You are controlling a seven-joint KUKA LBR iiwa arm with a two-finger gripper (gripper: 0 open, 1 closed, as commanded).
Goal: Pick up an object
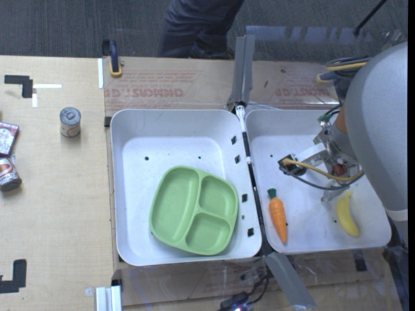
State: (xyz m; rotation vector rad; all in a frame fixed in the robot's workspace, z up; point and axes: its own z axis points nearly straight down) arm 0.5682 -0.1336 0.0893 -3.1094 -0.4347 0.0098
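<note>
In the right bin (269, 138) an orange carrot (278, 218) with a green top lies near the front left, pointing toward the front rim. A yellow banana (347, 215) rests near the front right corner. My gripper (334, 172) hangs low over the right side of this bin, just above and behind the banana and well to the right of the carrot. The grey arm covers the bin's right wall. A small reddish spot shows at the gripper, too unclear to name. The view shows nothing held.
The left bin (130, 173) holds a green divided plate (194, 210). A raised rim (244, 154) separates the two bins. On the wooden bench to the left stand a small can (70, 122) and two packages (8, 157) at the edge.
</note>
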